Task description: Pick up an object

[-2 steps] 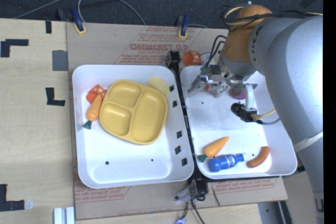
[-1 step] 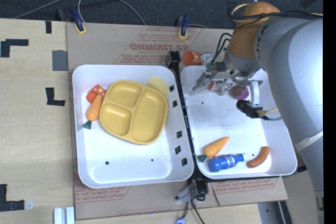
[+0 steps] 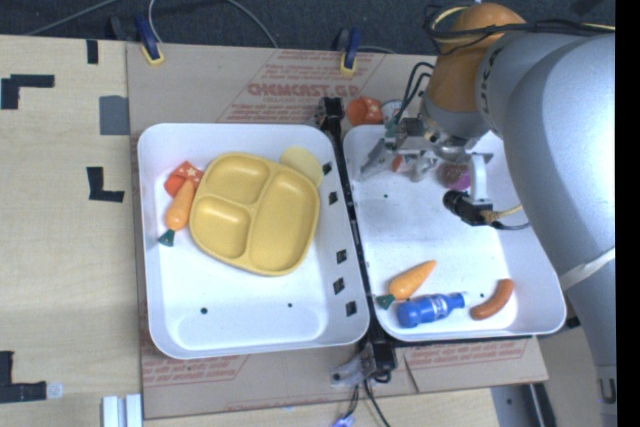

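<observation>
Gripper (image 3: 400, 153) low over far end of right bin (image 3: 455, 240), arm reaching in from right; finger state cannot tell. Near end of right bin: orange carrot (image 3: 413, 279), blue bottle (image 3: 428, 309), sausage (image 3: 493, 299), all apart from gripper. Left bin (image 3: 240, 315) bears yellow divided plate (image 3: 254, 213); second carrot (image 3: 179, 207) just beside plate's left edge.

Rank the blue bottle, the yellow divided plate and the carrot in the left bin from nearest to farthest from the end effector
From the end effector at the far end of the right bin:
1. Yellow divided plate, middle of the left bin.
2. Blue bottle, near edge of the right bin.
3. Carrot, left bin's left side, beyond the plate.
</observation>
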